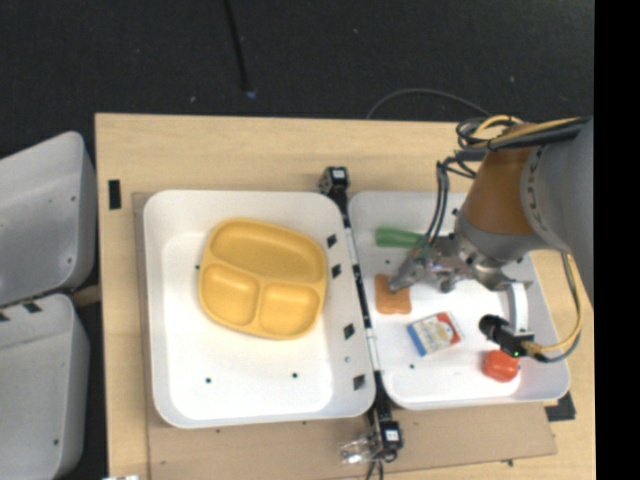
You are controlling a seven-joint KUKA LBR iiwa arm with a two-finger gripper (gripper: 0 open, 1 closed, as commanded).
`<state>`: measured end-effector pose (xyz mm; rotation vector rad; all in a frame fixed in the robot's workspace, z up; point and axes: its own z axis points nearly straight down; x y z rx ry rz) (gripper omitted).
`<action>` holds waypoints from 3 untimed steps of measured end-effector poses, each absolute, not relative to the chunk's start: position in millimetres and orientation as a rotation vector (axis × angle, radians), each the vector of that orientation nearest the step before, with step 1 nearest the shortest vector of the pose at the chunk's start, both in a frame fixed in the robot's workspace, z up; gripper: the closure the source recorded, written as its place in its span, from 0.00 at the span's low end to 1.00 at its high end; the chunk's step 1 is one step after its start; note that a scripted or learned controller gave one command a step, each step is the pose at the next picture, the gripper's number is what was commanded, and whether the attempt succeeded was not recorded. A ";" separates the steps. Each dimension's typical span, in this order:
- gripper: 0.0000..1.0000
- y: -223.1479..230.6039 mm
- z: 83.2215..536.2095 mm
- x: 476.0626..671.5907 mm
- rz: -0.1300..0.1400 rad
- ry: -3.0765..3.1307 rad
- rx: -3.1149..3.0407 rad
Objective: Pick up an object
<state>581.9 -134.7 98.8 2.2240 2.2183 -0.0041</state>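
Reaching in from the right, the arm (520,193) has its gripper (412,276) low in the right bin (440,393), fingertips right at the top edge of the orange block (392,298). Fingers look spread, nothing between them; the view is small and blurry there, so open is my best read, not certain.

Likely target: the orange block, lying flat near the left wall of the right bin, just beside the divider. Other candidates in the same bin: green piece (398,237) up near the back, white-and-blue card packet (433,333) just right of and below the block, red object (501,366) toward the front right corner. Yellow divided plate (262,278) sits alone in the left bin (170,368), well apart.

How to do the step well:
- centre the fingers over the block, not its top edge; right now they sit off toward the back side
- straddle the short sides so both pads land on flat faces
- go down until the pads are beside the block, not on top of it
- mind the bin wall on the left; one finger needs room there
- close fully, then lift straight up, slow
- keep clear of the packet so it doesn't get dragged

Risk: an edge pinch squirts the block out.
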 end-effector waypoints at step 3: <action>1.00 -130.7 221.7 586.0 0.006 2.221 2.214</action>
